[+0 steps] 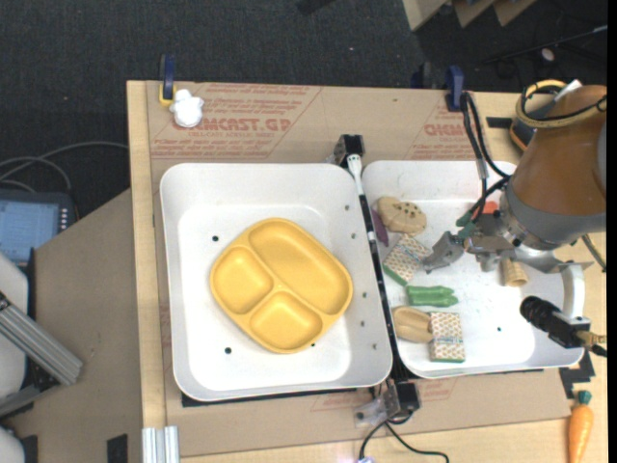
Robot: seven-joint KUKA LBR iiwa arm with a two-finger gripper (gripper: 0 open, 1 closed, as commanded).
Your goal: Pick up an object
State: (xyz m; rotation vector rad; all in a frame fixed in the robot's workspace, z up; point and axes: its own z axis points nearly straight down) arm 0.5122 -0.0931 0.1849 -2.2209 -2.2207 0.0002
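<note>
White bins: two shallow trays side by side on the cardboard-topped bench [289, 114]; the left bin [193, 258] fills the centre-left of the frame, the right bin [501, 340] sits at centre-right.
Left bin contents: a yellow divided plate [280, 283] with three compartments, lying flat near the bin's middle.
Right bin contents: a tan, bread-like piece with dark spots [401, 216] toward the upper left of the bin; a patterned packet [407, 257] just below it; a green pea pod [430, 296] near the bin's middle; a pale tan oval item [412, 325] at the lower left; a small patterned box [446, 337] just beside that item on its right; a small tan cork-like piece [514, 272] toward the right.
Arm: grey body with an orange band [564, 177], entering from the right edge of the frame over the right bin.
Gripper [453, 249]: low over the right bin, just right of the patterned packet and above the pea pod; nothing is visibly between its fingers, and I cannot tell whether they are apart or together.
Bench extras: a white lump [186, 110] at the upper-left corner of the cardboard; an orange carrot [578, 434] at the lower-right corner of the frame.
</note>
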